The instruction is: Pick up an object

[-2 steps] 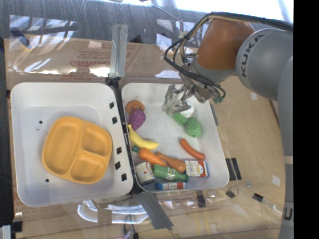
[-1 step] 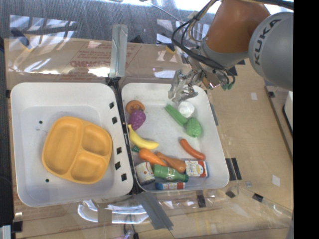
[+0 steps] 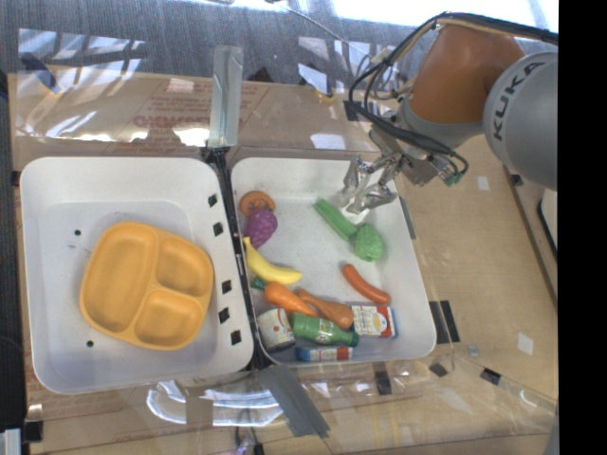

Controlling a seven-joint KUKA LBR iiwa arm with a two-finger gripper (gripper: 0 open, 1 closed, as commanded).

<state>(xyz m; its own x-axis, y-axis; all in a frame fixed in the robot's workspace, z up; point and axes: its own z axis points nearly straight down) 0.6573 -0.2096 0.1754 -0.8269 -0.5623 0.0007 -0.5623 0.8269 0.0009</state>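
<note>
The gripper – fingers spread, holding nothing – hangs at the upper end of the green vegetable, whose length slants down-right from it.

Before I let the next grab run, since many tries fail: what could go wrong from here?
1. The gripper hangs over the end of the green vegetable, not its middle; an end grip could let it tip or slip out.
2. That vegetable lies near the right bin's far wall, so a descent might catch the rim.
3. The banana, carrots and bottle lie crowded, so a grab there could jostle neighbours.
</note>
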